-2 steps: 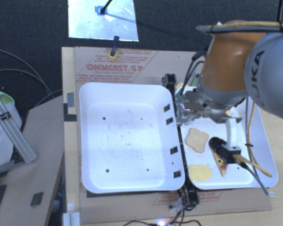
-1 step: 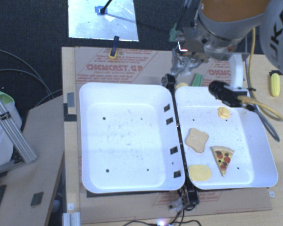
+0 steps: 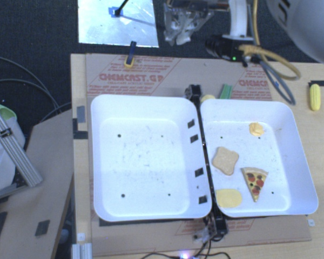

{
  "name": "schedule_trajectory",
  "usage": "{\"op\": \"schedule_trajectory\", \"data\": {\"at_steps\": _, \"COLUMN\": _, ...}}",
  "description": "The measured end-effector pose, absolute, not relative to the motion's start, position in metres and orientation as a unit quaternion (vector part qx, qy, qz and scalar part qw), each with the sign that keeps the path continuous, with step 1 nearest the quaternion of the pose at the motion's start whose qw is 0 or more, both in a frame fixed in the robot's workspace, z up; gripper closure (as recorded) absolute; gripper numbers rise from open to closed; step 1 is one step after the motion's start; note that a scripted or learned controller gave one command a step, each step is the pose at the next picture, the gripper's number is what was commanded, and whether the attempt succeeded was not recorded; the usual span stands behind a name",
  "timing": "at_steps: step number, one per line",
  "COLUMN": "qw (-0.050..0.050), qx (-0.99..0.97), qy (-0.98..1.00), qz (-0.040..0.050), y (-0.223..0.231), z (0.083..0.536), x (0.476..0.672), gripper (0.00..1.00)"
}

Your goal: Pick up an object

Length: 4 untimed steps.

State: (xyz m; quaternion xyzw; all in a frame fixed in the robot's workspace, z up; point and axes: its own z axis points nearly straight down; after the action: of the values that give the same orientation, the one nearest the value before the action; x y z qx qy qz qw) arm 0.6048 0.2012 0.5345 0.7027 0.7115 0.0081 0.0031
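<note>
Two white bins side by side on the bench, touching along a black clipped seam. Left bin: bare white floor, a few dark specks and faint scuffs. Right bin: four toy food items, one of each. Small yellow chunk toward the far side. Tan bread slice mid-bin near the seam. Pizza slice just right of the bread, tip pointing near. Flat yellow disc at the near left corner of that bin, just left of the pizza tip. All four lie apart, none stacked.

Outside the bins: one yellow corn-like piece far right on the bench, one green strip and a pale round bit at the right bin's far rim.

Pincer hangs at far centre, above the cardboard sheet, well apart from both bins, nothing between its fingers. Can't tell if they're apart or together.
</note>
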Motion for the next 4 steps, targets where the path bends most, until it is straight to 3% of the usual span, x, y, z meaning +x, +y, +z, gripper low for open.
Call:
{"op": "schedule_trajectory", "data": {"at_steps": 1, "qw": -0.001, "qx": 0.703, "qy": 0.711, "qz": 0.0014, "y": 0.237, "z": 0.536, "x": 0.521, "gripper": 1.00}}
{"op": "schedule_trajectory", "data": {"at_steps": 2, "qw": -0.003, "qx": 0.707, "qy": 0.707, "qz": -0.0073, "y": 0.233, "z": 0.329, "x": 0.558, "gripper": 1.00}}
{"op": "schedule_trajectory", "data": {"at_steps": 3, "qw": 0.003, "qx": 0.707, "qy": 0.707, "qz": 0.0060, "y": 0.223, "z": 0.427, "x": 0.619, "gripper": 1.00}}
{"op": "schedule_trajectory", "data": {"at_steps": 4, "qw": 0.000, "qx": 0.702, "qy": 0.712, "qz": 0.0068, "y": 0.237, "z": 0.543, "x": 0.481, "gripper": 1.00}}
